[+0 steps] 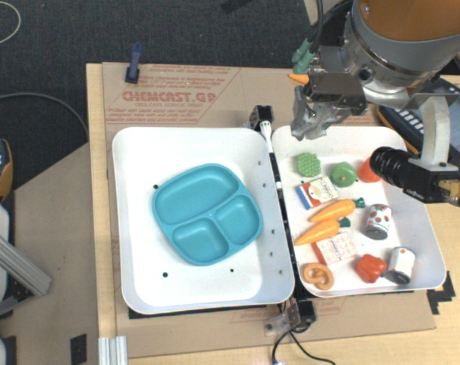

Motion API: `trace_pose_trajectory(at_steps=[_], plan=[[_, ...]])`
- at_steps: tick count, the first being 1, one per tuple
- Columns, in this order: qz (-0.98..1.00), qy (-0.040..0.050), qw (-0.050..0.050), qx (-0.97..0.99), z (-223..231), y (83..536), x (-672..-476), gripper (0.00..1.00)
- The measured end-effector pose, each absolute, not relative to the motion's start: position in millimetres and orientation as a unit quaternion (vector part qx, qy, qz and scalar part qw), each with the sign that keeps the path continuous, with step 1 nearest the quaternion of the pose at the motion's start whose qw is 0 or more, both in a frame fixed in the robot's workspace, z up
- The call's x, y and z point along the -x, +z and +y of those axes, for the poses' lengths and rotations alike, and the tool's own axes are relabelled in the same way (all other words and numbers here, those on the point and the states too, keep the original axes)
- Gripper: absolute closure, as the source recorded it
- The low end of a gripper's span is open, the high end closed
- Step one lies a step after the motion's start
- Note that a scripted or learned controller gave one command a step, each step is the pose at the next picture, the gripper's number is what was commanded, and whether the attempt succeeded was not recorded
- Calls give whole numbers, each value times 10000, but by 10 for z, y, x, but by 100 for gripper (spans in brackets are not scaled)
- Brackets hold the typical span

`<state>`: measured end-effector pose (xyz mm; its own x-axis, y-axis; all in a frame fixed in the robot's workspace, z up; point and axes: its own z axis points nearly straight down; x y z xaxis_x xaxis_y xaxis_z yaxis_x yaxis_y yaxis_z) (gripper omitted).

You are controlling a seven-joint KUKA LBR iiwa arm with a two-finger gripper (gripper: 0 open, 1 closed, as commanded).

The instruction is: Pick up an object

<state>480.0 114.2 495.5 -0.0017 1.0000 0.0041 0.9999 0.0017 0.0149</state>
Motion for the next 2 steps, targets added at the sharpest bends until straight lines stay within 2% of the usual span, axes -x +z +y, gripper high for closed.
trace_pose_trajectory(at_steps=[1,2], plan=[[7051,-16,-10,-7091,690,4665,-4791,100],[7060,-47,-31,-7082,627,3620,-4783,100]])
